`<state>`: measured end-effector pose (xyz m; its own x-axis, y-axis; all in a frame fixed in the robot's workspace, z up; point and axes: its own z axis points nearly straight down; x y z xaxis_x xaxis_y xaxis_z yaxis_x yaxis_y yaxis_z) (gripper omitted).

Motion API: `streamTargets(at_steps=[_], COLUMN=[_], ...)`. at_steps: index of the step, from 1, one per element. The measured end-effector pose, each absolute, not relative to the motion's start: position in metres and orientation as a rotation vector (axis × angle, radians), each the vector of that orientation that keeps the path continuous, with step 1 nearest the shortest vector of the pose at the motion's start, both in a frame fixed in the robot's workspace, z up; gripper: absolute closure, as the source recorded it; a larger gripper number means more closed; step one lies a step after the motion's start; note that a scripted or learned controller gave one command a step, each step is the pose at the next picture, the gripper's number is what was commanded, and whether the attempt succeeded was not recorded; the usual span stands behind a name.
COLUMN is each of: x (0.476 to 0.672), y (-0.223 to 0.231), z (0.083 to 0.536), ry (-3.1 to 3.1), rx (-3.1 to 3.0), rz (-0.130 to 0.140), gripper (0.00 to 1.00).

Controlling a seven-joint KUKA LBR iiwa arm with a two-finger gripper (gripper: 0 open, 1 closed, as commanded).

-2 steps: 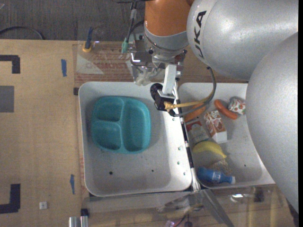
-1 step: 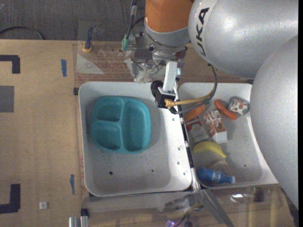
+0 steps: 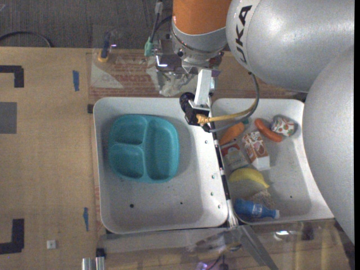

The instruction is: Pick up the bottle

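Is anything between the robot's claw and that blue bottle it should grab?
Nothing covers the bottle, lying in the right bin's lower-left corner. The banana sits close beside it, on the side facing the gripper, and might crowd a grasp.

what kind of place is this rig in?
Likely a robotics lab bench: KUKA arm, tape marks on it, white bin with a blue bottle among toy-like food.
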<state>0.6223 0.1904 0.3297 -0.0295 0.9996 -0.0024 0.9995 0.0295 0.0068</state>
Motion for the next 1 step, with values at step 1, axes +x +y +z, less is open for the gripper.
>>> streamTargets(at_steps=[1], x=[0.6227], y=[0.1918], z=[0.3403], ry=[2.251], rx=[2.179], rz=[0.007], gripper=[1.0])
